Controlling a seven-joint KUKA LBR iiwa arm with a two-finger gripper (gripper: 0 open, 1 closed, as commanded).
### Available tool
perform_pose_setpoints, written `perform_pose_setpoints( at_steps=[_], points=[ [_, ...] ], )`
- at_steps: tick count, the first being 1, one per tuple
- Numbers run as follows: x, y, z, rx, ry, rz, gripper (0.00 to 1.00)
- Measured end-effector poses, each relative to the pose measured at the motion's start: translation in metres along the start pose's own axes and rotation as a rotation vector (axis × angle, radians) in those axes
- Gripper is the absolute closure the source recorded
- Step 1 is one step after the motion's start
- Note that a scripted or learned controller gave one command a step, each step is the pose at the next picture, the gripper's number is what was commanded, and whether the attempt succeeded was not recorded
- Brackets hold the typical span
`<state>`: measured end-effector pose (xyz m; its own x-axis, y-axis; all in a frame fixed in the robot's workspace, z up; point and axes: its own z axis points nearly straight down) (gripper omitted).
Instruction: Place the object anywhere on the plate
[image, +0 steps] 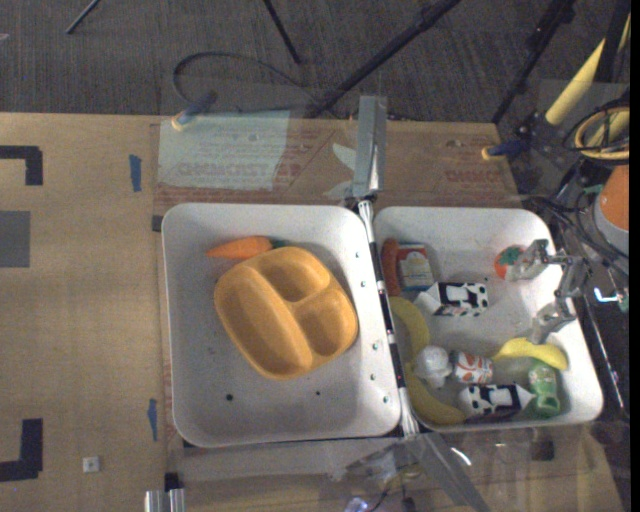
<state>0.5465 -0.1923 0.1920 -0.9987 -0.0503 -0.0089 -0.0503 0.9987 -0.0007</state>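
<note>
Fingers of your silver two-finger gripper (561, 285) are hanging apart, holding nothing, over the right bin's edge, while the yellow three-compartment plastic plate (285, 310) is lying far left.

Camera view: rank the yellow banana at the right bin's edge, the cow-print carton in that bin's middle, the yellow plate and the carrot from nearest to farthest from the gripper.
Measured from the gripper:
1. Banana, just below it, right bin.
2. Cow-print carton, to its left, right bin.
3. Yellow plate, left bin.
4. Carrot, beyond the plate's top edge, left bin.
</note>
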Motion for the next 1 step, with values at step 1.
perform_pose_setpoints(
  at_steps=[1],
  points=[
    [0.0006,-0.0006,0.0007,-0.001,0.001,0.001,0.0]
  ],
)
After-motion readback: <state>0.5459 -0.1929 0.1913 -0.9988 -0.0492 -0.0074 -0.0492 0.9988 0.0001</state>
